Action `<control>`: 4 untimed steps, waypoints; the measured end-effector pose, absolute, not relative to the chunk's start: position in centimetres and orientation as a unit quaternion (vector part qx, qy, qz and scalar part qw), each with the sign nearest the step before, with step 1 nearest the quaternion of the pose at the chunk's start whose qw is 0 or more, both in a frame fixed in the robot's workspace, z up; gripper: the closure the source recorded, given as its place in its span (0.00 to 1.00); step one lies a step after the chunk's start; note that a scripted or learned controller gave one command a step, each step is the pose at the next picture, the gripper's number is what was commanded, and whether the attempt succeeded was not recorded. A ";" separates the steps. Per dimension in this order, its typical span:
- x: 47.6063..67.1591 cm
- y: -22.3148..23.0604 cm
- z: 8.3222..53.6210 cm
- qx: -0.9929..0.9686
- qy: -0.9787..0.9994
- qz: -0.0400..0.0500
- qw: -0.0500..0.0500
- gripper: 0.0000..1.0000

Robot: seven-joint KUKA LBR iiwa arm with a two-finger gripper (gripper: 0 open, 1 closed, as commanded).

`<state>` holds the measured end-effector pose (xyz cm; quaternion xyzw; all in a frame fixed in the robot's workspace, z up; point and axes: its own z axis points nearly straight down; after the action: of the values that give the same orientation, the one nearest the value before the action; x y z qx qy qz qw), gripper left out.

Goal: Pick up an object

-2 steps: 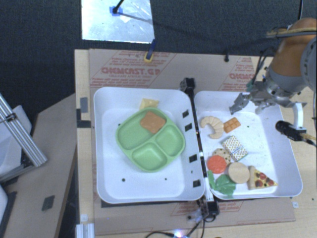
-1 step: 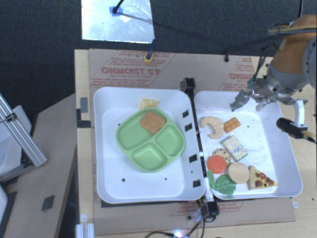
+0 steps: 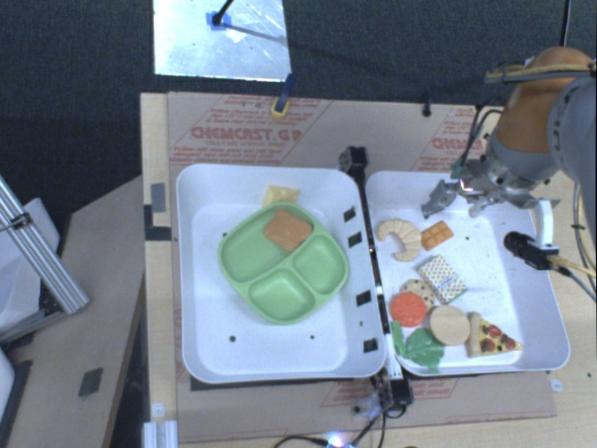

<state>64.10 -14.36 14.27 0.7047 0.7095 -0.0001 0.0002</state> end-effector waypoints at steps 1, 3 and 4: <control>64.1 -14.3 9.1 0.705 0.709 -0.001 -0.001 0.00; 64.9 -14.4 17.0 0.705 0.709 0.003 0.004 1.00; 65.0 -14.4 22.5 0.705 0.709 0.002 0.003 1.00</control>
<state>65.02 -14.41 22.45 0.7048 0.7094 0.0020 0.0027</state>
